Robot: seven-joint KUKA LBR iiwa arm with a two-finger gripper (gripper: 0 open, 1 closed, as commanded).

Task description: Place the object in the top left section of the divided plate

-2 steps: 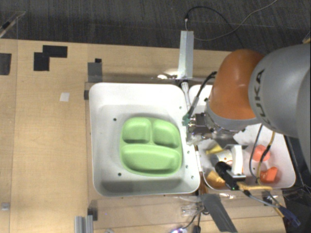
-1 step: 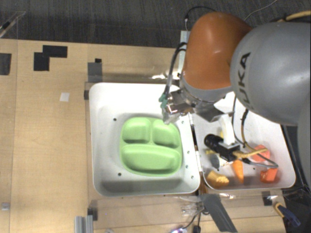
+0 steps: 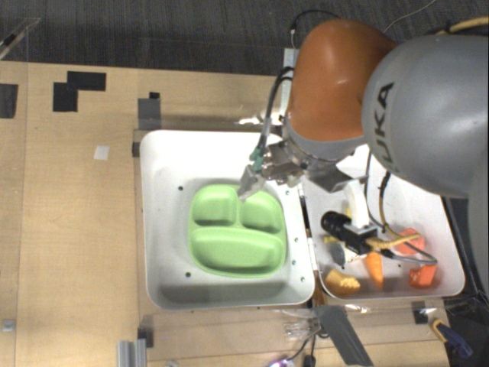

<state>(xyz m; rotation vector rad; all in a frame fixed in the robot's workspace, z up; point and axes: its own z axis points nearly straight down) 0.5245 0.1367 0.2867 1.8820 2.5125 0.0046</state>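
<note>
Arm (image 3: 367,82) over the left bin (image 3: 164,205), gripper (image 3: 250,183) above the green divided plate (image 3: 233,232) — finger state cannot be told. The object cannot be made out, so neither can its position or long axis. Judged best practice: centre over the top-left section (image 3: 212,203) before releasing — avoid the ridge.
</note>
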